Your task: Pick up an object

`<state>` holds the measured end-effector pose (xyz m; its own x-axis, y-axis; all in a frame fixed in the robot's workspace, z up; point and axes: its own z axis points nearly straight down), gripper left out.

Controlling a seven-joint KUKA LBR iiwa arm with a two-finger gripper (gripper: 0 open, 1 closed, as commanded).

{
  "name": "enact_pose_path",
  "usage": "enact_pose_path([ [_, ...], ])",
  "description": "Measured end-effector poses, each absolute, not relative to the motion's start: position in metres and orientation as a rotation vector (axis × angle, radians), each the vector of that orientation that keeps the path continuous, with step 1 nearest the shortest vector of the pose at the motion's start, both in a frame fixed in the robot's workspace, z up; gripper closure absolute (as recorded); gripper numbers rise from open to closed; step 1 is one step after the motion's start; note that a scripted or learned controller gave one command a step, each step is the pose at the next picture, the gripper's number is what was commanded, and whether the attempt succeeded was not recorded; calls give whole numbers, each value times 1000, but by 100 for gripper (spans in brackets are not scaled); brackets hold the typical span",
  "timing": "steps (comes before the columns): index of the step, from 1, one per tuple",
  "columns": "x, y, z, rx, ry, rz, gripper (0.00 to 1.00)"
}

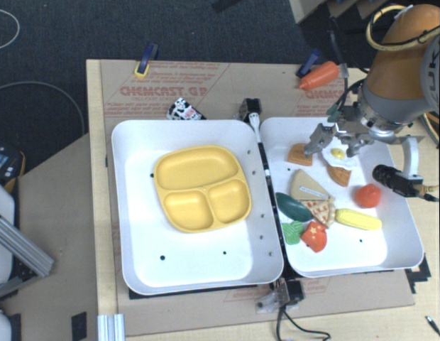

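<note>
Arm entering from the right, orange band above the wrist, reaching down over the far part of the right bin. Gripper with its two grey fingers spread wide, nothing seen between them. Beneath and between the fingers lies a small fried-egg toy, white with a yellow centre, flat on the bin floor. A brown toast piece lies just beside the left finger, another brown piece just nearer the camera. Further forward: red tomato, yellow banana, strawberry, green leaf. Left bin bears a yellow divided plate.
</note>
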<state>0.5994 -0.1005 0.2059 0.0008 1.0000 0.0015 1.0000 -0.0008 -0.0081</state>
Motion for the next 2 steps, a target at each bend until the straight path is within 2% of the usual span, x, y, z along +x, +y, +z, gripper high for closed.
enact_pose_path([
  [1, 589, -96, 155, -2217, -2216, 6, 0],
  [2, 587, -97, 91, -2217, -2217, 6, 0],
])
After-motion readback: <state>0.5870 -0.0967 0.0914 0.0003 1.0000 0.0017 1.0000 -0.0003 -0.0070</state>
